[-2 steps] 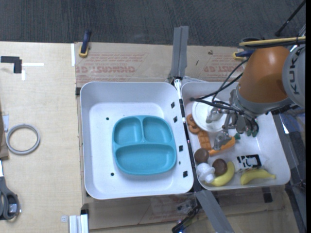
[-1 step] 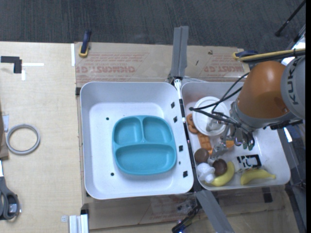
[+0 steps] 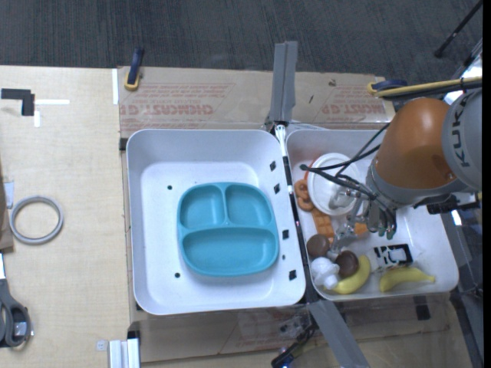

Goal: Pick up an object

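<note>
The right bin [image 3: 437, 228] holds several small items. An orange ring-shaped piece [image 3: 304, 193] lies by its left wall, next to a white round cup [image 3: 331, 176]. Below them are an orange chunk [image 3: 324, 225], a brown lump [image 3: 317, 244], a dark brown ball [image 3: 347, 263] and a white lump [image 3: 324, 271]. Two yellow bananas [image 3: 354, 279] [image 3: 406, 279] lie along the front. My gripper [image 3: 351, 231] hangs low in this bin, just above the dark brown ball and right of the orange chunk. Nothing visibly sits in its grasp.
The left bin [image 3: 146, 205] holds a blue divided plate [image 3: 228, 228]. A black-and-white tag [image 3: 391, 254] lies in the right bin. On the bench at far left are a grey tape ring [image 3: 34, 219] and scissors [image 3: 11, 324]. The arm's orange band [image 3: 414, 144] overhangs the right bin.
</note>
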You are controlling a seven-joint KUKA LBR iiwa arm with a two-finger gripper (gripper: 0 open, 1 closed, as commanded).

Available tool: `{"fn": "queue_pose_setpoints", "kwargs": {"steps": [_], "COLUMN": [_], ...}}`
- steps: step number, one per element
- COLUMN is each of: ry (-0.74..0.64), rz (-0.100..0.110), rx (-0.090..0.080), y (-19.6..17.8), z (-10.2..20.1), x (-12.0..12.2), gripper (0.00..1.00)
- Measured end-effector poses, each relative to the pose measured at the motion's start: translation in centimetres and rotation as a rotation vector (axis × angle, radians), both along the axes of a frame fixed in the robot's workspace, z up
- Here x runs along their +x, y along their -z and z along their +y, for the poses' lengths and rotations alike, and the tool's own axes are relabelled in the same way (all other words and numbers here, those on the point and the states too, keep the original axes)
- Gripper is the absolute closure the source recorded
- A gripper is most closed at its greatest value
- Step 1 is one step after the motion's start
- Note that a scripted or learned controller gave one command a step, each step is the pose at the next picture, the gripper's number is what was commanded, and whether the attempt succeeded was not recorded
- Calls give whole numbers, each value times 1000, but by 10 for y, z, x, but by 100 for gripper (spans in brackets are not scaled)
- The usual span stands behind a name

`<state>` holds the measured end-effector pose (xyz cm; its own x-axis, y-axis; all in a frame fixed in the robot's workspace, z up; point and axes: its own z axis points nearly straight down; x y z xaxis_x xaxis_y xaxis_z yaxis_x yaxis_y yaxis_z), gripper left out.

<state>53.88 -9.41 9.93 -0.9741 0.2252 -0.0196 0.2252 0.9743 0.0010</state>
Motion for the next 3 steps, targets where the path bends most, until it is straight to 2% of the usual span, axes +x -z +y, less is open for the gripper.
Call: {"fn": "queue_pose_setpoints", "kwargs": {"steps": [1, 2, 3], "ry": [-60, -61, -61], "rz": [5, -8, -6], "rx": [0, -5, -4], "y": [1, -11, -10], "z": [-8, -8, -8], "x": [62, 65, 65], "gripper": [0, 100, 0]}}
